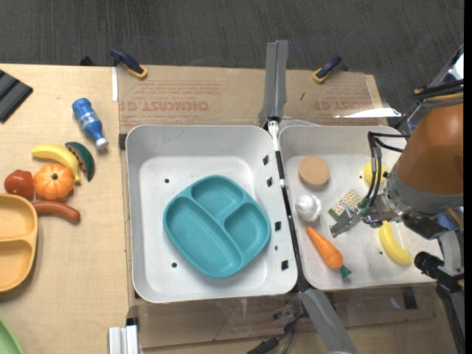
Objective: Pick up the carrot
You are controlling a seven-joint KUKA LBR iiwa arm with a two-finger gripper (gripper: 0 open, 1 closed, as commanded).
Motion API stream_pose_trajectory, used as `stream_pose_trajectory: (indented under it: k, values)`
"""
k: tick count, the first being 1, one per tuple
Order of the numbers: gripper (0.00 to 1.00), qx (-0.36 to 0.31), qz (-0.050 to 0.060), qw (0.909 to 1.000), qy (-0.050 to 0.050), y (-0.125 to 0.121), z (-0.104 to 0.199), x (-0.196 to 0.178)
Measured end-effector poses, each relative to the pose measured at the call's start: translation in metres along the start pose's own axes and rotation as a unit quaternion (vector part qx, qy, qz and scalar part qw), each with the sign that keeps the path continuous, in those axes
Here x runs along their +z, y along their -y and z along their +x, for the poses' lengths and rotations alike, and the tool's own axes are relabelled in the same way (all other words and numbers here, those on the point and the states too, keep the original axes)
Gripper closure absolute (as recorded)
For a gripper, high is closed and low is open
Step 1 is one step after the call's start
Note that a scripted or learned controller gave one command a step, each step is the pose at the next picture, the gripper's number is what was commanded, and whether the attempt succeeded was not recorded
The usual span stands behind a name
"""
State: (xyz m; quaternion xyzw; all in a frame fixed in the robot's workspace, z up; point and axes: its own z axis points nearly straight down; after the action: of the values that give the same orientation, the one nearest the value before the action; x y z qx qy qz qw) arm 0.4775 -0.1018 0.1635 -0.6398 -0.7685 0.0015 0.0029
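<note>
Item 1 — carrot [325,247]: lies on the floor of the right bin [354,279], lower centre-right of the frame, orange body slanting down to a green stub at its lower right end. Ungrasped.

Item 2 — tool [346,220]: hangs just above and right of the carrot, near a white ball [307,207]; whether its jaws are apart or together cannot be told.

Step, as judged: approach. Next move calls for centring over the carrot's body and descending.

Writing: cardboard [177,98] behind the bins carries red print, upside down, not reliably legible.

Arm [435,153] hides part of banana [394,245]; end effector fingers perhaps blurred.
</note>
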Motion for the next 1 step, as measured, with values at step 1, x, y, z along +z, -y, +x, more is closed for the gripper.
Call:
stream_pose_trajectory:
  k: [1]
  values:
    - [0.00,-0.141,-0.001,0.9900,0.000,-0.0010,0.0054,0.0741]
